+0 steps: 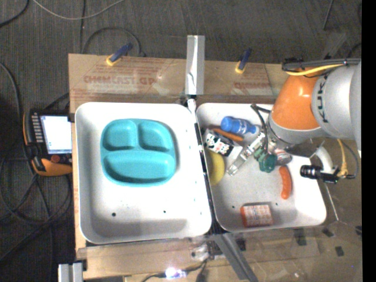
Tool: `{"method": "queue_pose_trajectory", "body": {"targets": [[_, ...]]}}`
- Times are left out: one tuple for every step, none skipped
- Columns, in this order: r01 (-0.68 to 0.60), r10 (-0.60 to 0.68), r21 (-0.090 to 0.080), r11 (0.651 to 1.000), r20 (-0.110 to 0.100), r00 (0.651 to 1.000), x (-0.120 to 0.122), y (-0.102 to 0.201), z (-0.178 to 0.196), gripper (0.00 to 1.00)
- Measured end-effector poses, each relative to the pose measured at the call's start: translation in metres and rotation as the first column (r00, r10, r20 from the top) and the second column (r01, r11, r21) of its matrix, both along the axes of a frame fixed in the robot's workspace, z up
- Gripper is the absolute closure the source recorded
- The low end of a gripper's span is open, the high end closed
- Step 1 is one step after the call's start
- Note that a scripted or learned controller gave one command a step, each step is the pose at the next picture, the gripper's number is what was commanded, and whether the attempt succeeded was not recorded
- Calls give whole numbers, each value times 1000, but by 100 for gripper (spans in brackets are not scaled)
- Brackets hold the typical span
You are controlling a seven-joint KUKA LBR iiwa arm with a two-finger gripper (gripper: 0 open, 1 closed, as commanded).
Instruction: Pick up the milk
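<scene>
1. We see the arm [305,107] reaching over the right bin [308,219], with the pincer [242,157] low above the bin floor, near its middle.
2. Pincer state: we cannot tell whether it is wide or narrow; the tip is blurred against the white floor. We see nothing held in it.
3. The milk [218,144] is a small black-and-white carton lying flat on the floor, just beside the pincer on the view's left and slightly up. We can't say whether they touch.
4. Milk long axis: slanted, from the view's upper left down to the lower right, so its near end points toward the pincer. We cannot tell which end is the top.
5. A banana [217,170] is left of the pincer and a bit below, against the milk's lower side.
6. A bottle [238,125], blue, lies above the pincer. A carrot [232,136] sits between the bottle and the milk.
7. A teal item [268,163] is just right of the pincer. A sausage [285,183] is further right and lower.
8. A red box [257,214] is well below the pincer.
9. The left bin [94,216] is far left of the pincer and holds a teal tray [140,151].
</scene>
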State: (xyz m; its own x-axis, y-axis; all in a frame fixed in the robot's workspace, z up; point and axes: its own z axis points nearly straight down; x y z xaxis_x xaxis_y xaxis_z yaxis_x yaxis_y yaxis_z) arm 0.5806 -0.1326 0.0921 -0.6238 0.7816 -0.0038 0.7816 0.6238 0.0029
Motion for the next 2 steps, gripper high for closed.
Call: {"method": "queue_pose_trajectory", "body": {"targets": [[-113,113,1,994,-2,994,66,65,92,0],[-120,120,1,993,-4,993,65,65,111,0]]}}
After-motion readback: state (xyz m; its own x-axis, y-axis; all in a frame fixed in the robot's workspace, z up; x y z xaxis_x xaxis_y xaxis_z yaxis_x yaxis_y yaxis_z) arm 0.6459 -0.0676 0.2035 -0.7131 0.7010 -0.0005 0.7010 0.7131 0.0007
